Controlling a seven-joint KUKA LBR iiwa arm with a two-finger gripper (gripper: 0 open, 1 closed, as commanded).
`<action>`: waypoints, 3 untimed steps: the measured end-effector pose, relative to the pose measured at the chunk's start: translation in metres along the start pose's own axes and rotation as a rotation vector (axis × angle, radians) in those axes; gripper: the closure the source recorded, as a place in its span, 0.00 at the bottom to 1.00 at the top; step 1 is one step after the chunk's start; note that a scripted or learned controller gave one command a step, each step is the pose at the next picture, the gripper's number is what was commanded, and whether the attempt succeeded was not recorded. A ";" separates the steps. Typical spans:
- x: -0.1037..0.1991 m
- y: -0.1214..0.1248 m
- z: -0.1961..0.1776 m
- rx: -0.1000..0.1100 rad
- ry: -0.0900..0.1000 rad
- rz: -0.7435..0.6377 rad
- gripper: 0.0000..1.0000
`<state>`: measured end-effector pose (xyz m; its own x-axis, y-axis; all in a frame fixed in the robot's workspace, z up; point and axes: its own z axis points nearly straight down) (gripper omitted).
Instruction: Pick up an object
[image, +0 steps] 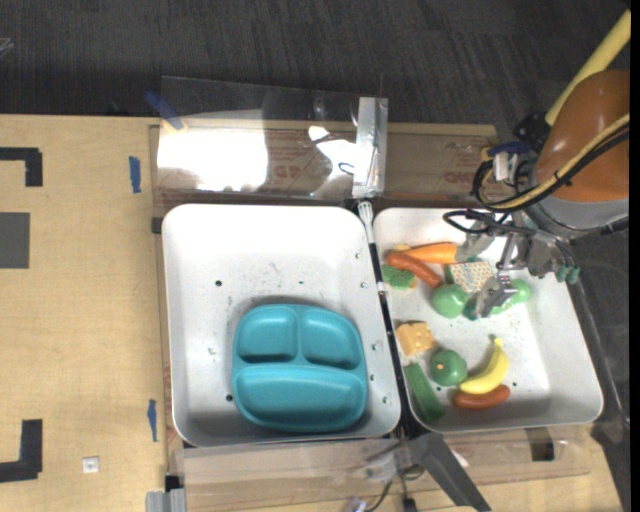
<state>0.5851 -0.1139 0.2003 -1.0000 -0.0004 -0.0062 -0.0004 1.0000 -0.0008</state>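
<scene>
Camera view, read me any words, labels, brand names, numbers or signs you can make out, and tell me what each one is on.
No text can be read.
Cardboard strip behind the bins: faint reddish print, too blurred to read.
Clear plastic sheet: a dark scribble near its right end, not legible.
Teal tray, toy banana and toy carrot: no lettering visible.

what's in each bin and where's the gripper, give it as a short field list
left bin: teal divided tray, lying toward the near edge
right bin: toy food, including carrot, banana, green round piece
gripper: down in the right bin's far half, beside the green round piece
arm: reaches in from the right of the view
grasp: cannot tell whether anything is held
</scene>
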 end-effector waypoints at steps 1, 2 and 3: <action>-0.022 -0.019 0.109 0.002 -0.009 0.036 0.00; -0.043 0.009 0.112 0.000 -0.002 0.210 0.00; -0.033 0.018 0.111 0.001 -0.004 0.198 0.00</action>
<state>0.6185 -0.0963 0.0893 -0.9805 0.1962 -0.0108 0.1962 0.9806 -0.0003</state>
